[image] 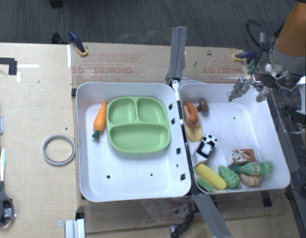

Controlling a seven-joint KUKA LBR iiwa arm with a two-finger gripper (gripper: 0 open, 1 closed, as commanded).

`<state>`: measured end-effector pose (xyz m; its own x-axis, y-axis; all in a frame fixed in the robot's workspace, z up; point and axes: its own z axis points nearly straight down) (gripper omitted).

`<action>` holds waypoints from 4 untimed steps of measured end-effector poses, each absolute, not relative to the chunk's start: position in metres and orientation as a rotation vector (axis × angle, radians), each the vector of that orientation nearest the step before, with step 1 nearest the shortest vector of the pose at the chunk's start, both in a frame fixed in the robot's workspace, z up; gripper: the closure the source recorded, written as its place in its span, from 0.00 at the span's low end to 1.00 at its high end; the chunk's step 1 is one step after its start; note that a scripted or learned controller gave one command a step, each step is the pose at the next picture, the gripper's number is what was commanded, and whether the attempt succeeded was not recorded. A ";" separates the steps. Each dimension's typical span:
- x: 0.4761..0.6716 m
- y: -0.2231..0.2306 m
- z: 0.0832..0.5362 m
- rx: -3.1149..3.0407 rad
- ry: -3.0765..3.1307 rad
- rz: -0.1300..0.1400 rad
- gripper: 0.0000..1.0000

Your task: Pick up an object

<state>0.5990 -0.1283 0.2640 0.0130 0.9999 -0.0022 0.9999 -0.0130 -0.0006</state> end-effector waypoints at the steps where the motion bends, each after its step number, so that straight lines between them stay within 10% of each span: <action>1: 0.632 -0.087 0.203 2.318 2.125 -0.007 0.00; 2: 0.658 -0.093 0.109 2.372 2.060 -0.006 0.00; 3: 0.624 -0.128 0.092 2.462 1.952 -0.004 0.00; 4: 0.659 -0.095 0.092 2.417 2.004 -0.002 0.00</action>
